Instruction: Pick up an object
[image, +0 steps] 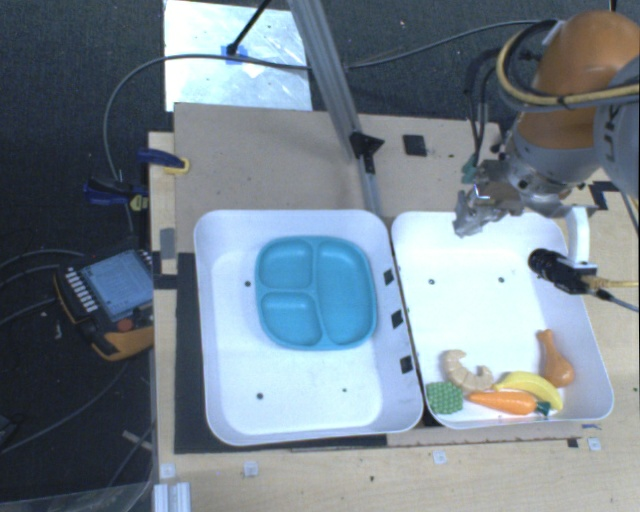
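Two white bins side by side on a brown board. Left bin (225, 400) holds a blue divided plate (317, 292), sitting in its far half, flat, three compartments showing. Right bin (480, 300) has all its objects bunched in the near right corner: a green piece (446, 398) at the near left of the bunch, a tan curled piece (465, 371) just beyond it, an orange carrot (503, 402) lying along the near wall, a yellow banana (532, 385) touching the carrot's far side, and a brown drumstick-shaped piece (555, 363) against the right wall. These lie close together, several touching.

Gripper (470, 222) hangs over the far left corner of the right bin, well apart from the bunch. Nothing is seen in it; cannot tell how wide it stands. The arm (570, 90), grey with orange band, comes in from the far right. A black fitting (555, 268) sits on the right bin's right rim, between the gripper and the bunch.

Around: a grey pole (335, 90) slants over the board's far side, clamps (140, 180) on the left edge, a handheld controller (110, 300) on the dark floor at left.
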